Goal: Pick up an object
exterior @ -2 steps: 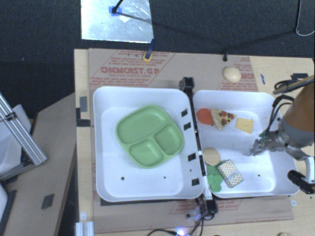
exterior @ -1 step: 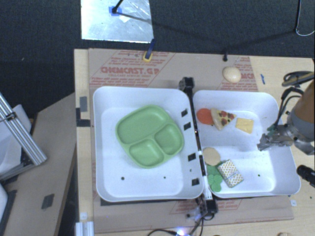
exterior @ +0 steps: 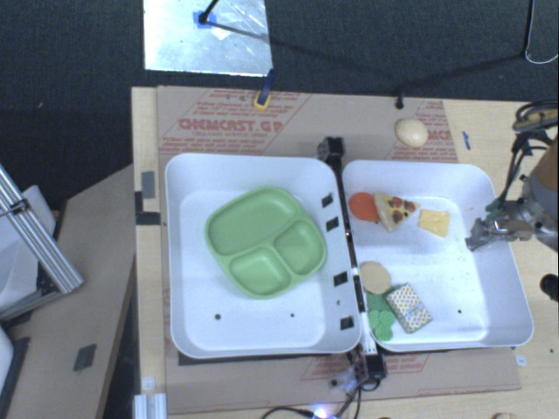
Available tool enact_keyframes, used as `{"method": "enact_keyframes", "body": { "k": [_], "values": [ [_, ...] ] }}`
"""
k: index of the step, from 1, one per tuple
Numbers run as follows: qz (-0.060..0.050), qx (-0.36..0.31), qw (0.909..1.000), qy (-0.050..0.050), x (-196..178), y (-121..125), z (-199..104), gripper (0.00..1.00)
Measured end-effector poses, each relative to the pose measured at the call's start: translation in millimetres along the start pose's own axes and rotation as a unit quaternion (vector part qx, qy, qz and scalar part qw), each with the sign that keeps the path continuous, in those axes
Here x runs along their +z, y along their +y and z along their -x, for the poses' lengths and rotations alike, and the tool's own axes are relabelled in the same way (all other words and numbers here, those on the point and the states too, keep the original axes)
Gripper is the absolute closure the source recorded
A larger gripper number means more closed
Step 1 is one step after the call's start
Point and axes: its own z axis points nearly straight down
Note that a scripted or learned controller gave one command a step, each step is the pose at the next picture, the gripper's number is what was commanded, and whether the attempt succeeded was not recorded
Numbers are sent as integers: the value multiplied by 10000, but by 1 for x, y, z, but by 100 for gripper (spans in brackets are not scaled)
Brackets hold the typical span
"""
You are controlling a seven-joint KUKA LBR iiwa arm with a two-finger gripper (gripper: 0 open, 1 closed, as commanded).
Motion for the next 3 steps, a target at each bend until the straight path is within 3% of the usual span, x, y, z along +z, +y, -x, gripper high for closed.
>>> {"method": "enact_keyframes", "body": {
  "k": [1, 3],
  "values": [
    [-8, 1, 10000, 2, -38, 2, 0, 100],
    [-20, -28, 10000, 20, -30, 49, -113, 100]
  ]
}}
